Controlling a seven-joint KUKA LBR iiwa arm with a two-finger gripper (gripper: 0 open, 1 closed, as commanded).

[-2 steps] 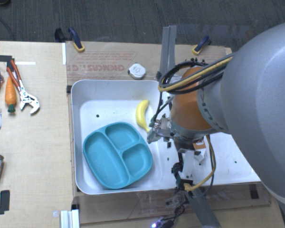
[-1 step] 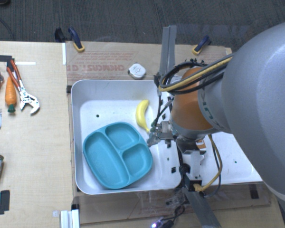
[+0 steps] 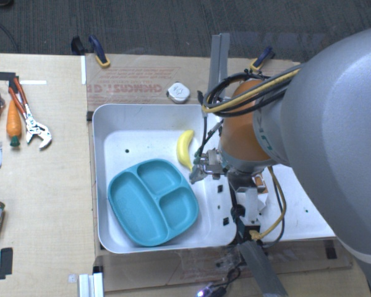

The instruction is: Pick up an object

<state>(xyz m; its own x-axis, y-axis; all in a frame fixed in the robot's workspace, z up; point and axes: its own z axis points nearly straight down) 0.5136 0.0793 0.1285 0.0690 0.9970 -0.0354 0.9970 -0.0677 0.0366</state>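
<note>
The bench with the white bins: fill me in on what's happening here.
A grey KUKA arm reaches in from the right and hangs over the left white bin. Its claw sits low beside a yellow banana, just right of it. A blue divided plate lies in the same bin, untouched. Whether the claw has hold of anything can't be made out, so the pick-up isn't visibly done.

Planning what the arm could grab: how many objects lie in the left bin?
2: a yellow banana near the bin's middle right, and a blue divided plate at its front. The arm covers the bin's right edge, so more may be hidden.
</note>
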